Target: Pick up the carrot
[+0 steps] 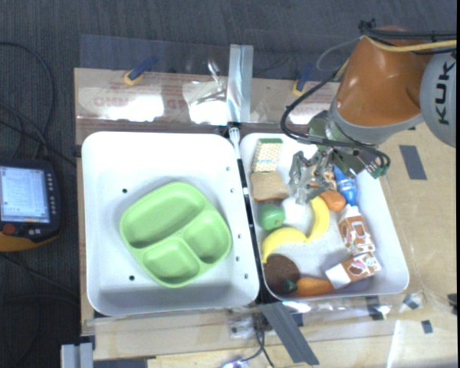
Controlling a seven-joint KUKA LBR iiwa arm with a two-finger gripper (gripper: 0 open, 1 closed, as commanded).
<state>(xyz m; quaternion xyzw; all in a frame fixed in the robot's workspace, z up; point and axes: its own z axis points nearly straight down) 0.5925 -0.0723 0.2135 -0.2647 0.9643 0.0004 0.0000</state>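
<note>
**Gripper high in right bin, carrot at near wall**

Gripper (307, 176) hangs over the upper middle of the right bin (395, 240); cannot tell its state. Carrot (314, 286) lies at the near wall, touching the brown ball (280, 267), just beside the carton (354, 269). Risk: fingers descending here could strike the wall or nudge the neighbours, rolling the carrot. Banana (299, 228) lies between. Little open room; left bin (100, 205) roomier around its green tray (176, 232)
</note>
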